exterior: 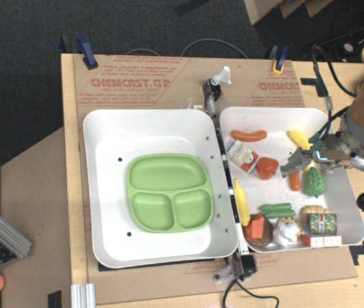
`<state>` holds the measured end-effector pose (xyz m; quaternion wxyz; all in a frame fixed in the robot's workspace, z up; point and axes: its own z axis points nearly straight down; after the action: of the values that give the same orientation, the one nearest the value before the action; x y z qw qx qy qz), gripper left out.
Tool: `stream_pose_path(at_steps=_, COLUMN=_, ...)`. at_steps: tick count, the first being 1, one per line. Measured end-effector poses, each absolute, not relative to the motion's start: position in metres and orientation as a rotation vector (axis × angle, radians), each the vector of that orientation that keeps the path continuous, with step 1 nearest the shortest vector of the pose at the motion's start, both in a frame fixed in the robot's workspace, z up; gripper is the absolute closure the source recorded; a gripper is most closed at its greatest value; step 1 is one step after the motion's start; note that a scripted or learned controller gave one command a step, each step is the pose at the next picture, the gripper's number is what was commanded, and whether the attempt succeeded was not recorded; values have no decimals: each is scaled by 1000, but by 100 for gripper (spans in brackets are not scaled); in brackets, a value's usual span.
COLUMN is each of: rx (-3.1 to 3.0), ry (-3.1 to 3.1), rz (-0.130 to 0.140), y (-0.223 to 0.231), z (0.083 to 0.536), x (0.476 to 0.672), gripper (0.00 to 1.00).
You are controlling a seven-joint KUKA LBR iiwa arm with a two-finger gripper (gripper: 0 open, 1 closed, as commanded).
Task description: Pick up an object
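Note:
My gripper [302,162] hangs low over the right-hand white bin [278,115], near its right side, on the grey arm with its orange band coming in from the right. Directly beneath and beside it lie a small orange piece [294,182], a green bumpy toy vegetable [314,182] and a yellow toy [299,138]. Whether anything is between its tips is unclear from above. Further left in the same bin are a red pepper [268,167], a small carton [240,154] and a sausage [249,135].
The left bin [104,133] holds a green divided plate [169,192]. The right bin's front end is crowded with green beans [277,209], a labelled can [321,223], a white figure [286,231] and a yellow toy [240,201] by the dividing wall.

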<state>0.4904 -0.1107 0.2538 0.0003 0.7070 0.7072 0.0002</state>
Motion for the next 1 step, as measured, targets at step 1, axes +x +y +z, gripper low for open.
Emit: stream_pose_path(at_steps=1, rx=2217, ry=2215, rz=3, y=-173, z=188, x=585, gripper=0)
